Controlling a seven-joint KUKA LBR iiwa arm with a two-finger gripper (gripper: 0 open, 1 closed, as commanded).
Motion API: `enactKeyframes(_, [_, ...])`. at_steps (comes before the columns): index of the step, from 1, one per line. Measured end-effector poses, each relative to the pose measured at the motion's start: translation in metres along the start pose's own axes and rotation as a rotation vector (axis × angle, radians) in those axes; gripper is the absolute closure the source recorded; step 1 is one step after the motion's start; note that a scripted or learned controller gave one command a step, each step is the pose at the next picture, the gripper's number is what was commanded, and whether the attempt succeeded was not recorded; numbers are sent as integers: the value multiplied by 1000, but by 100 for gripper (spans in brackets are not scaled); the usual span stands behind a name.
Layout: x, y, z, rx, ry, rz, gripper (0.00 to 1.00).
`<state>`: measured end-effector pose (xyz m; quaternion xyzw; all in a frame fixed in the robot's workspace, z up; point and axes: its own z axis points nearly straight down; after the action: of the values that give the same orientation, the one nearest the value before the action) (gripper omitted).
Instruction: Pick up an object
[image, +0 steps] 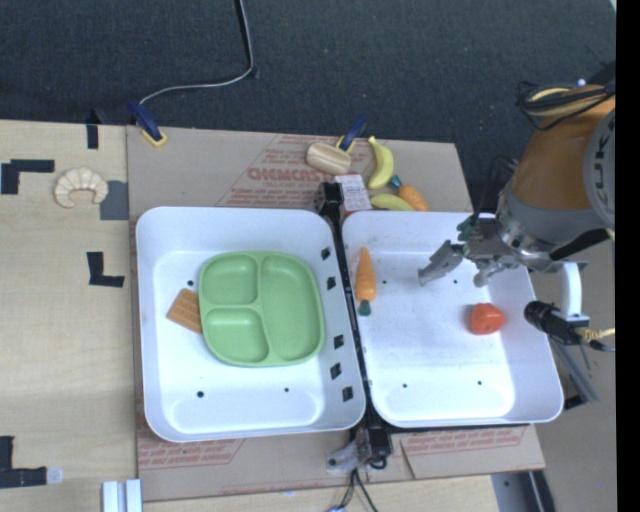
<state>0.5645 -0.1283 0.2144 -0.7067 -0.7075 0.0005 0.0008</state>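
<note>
Now hovering open-jawed, gripper (462, 268) over the right bin (440, 395), red tomato (486, 319) just below-right, carrot (365, 277) lengthwise farther left.

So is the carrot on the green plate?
No, the carrot lies in the right bin, by its left wall, while the green plate sits in the left bin.
</note>
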Motion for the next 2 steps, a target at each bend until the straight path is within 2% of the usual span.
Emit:
enactKeyframes(1, [-96,23,34,1,-2,2,0])
enactKeyframes(2, [-94,-10,121,-1,0,0,0])
